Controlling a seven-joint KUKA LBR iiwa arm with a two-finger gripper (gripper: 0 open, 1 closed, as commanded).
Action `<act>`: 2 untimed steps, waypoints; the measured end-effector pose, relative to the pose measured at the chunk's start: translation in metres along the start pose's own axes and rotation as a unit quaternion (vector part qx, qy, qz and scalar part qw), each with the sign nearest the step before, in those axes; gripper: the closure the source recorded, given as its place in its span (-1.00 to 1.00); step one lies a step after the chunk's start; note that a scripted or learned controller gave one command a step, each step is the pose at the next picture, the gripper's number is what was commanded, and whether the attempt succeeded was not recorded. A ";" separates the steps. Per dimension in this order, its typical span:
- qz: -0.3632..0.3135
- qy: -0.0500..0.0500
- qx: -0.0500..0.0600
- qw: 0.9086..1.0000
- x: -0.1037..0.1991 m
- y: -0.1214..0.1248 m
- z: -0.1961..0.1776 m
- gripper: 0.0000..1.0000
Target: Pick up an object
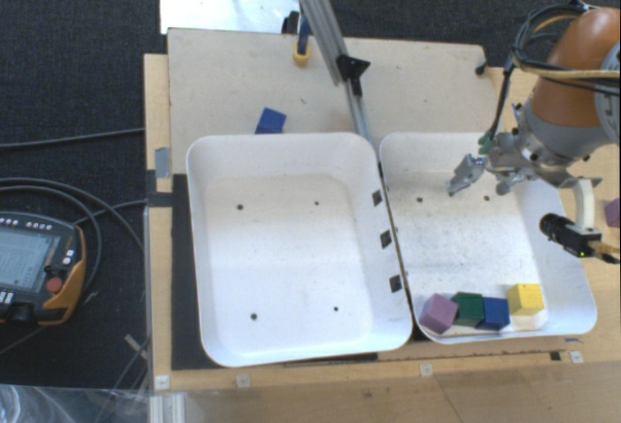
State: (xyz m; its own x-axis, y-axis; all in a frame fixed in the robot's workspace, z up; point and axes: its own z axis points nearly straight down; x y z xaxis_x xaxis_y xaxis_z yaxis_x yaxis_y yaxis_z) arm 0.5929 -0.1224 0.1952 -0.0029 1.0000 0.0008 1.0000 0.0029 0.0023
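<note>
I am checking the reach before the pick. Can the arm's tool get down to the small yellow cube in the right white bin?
Probably yes. The small yellow cube lies uncovered near the right white bin's front wall, and the tool hangs above the same bin.

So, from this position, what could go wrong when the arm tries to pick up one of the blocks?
1. The purple block, green block, blue block and yellow block sit packed together, so fingers may not fit between them.
2. They lie against the right white bin's near rim, which may block the two-finger gripper.
3. The gripper hangs far from them, over bare floor.
</note>
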 end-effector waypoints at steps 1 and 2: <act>0.003 -0.003 -0.003 1.000 -0.052 -0.010 -0.064 -1.00; -0.005 0.001 0.001 1.000 0.024 0.019 -0.015 -1.00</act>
State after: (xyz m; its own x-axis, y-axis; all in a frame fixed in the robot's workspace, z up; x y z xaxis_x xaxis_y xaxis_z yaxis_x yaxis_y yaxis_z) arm 0.6121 -0.0984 0.2102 -0.0121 0.9999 0.0036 0.9999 0.0121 -0.0006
